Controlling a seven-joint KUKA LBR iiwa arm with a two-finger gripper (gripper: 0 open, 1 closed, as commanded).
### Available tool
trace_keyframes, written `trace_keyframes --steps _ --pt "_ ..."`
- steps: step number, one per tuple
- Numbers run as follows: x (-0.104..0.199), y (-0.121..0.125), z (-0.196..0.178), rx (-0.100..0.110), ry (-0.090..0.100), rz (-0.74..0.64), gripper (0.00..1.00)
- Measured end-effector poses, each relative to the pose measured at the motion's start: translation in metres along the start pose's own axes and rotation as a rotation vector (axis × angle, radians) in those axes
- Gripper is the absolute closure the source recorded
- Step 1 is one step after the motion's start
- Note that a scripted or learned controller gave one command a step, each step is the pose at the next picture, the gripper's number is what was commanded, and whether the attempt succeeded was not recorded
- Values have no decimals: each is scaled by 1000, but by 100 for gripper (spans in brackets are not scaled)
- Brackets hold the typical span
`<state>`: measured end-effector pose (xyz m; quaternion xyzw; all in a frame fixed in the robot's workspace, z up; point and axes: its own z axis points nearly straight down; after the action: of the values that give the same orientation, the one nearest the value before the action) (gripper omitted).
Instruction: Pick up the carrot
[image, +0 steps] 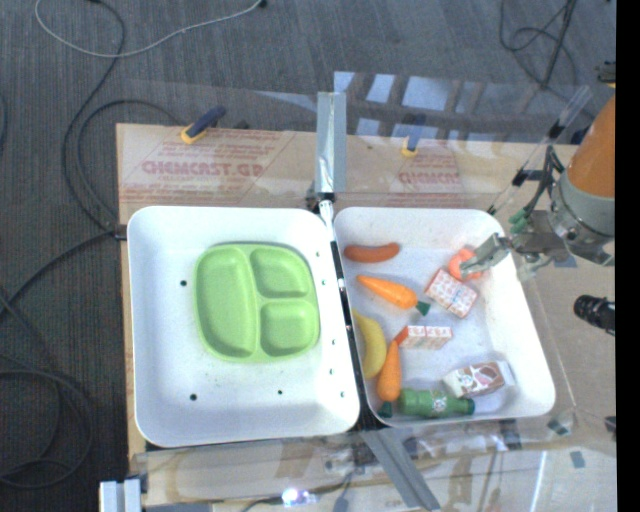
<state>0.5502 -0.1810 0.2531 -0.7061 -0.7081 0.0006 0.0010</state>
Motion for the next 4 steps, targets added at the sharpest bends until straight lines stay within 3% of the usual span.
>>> trace_keyframes --steps 1,2,3,4 --pt "-24 11 -24 0 -2 236 0" --pt "80 33 114 2 0 21 0" --pt "75 33 160 -1 0 19 0" --pt "74 33 151 1 -1 20 100"
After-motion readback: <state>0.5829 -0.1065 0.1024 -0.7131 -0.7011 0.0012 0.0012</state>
